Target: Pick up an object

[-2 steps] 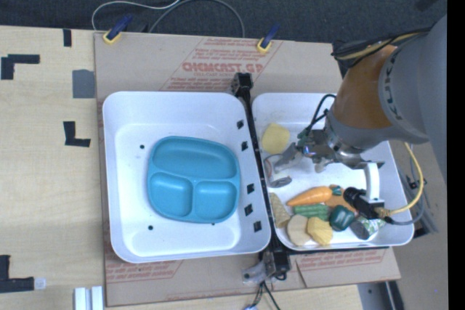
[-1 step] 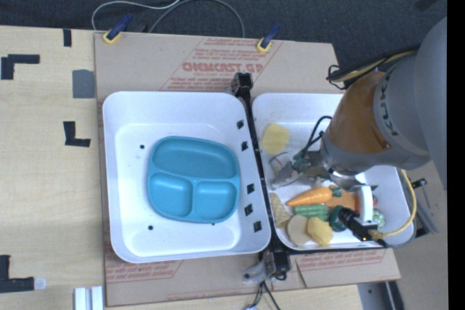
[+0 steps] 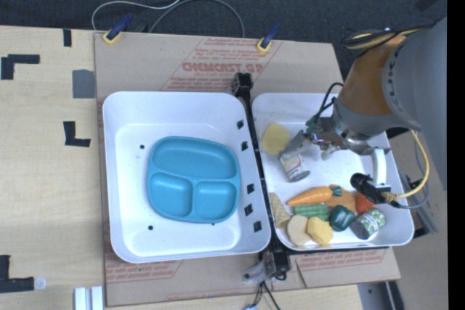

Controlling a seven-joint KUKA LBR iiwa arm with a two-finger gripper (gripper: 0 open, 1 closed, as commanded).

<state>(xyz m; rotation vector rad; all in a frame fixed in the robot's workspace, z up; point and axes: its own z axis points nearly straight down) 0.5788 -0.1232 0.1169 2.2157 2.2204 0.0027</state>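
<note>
My gripper [image 3: 299,147] is low in the right bin [image 3: 396,178], near its middle. It hangs directly over a small grey can [image 3: 295,169] that lies on its side, and it looks to be touching the can's upper end. A pale yellow round piece [image 3: 275,137] lies just to the gripper's left. Along the bin's front edge are a carrot [image 3: 315,195], a green vegetable [image 3: 311,211], a dark green piece [image 3: 340,216], a red piece [image 3: 364,203], a green-labelled can [image 3: 367,224], a yellow chunk [image 3: 320,231] and a beige round [image 3: 298,229].
The left bin [image 3: 120,156] holds a blue divided plate [image 3: 193,178]. A ridged cracker-like piece [image 3: 278,206] lies against the right bin's left wall. The far part of the right bin is bare white floor. Black clips [image 3: 242,84] join the two bins.
</note>
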